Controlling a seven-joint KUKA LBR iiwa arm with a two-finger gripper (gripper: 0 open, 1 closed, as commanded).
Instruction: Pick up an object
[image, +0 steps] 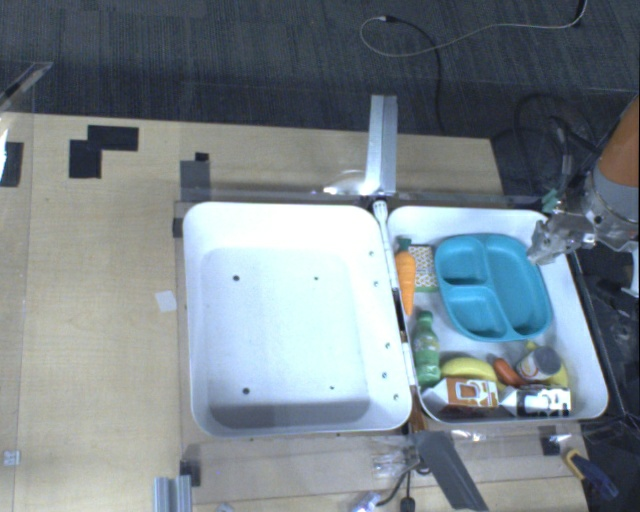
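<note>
Two bins (290, 225) sat below; my gripper (553, 240), grip state unclear, hovered beside the tray (495, 285). Crowded items risked a glancing miss.

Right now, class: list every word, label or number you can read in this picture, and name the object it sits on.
None can be read.
Orange carton: printed label, too blurred.
Black-and-white package: markings too small.
Green bottle: no legible text.
Blue tray: plain.

Smooth white plastic bins (285, 225), glossy blue plastic tray (495, 285), pale, seemingly wood-grain bench (90, 330)
</note>
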